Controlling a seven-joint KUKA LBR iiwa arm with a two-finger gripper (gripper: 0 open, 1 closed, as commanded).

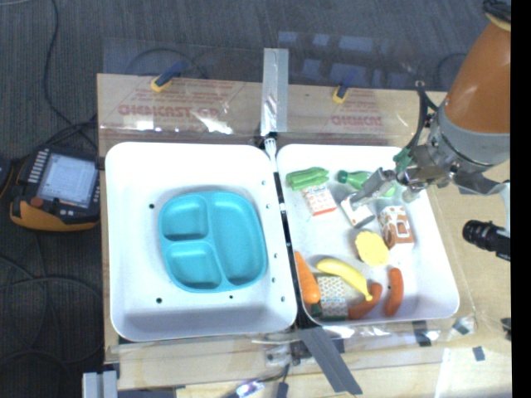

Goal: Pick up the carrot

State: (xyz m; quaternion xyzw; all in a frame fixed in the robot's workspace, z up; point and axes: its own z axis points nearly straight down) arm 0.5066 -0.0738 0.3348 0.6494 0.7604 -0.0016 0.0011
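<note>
Grey carpet surrounds the bench where my gripper [375, 187] hangs over the right bin [444, 259], whether parted or pressed together I cannot tell, while the carrot [308, 282] lies well apart by that bin's left wall, beside the banana [344, 275]

Arm reaches in frm right, hand [371, 191] low.

A robotics lab is showing here: an industrial arm [485, 73] is reaching over a desk [199, 106] standing on grey office carpet [83, 23]. Left of the desk, a teach pendant [56, 187] is lying among loose cables [33, 7], and clamps [166, 76] are gripping the desk's far edge.
</note>
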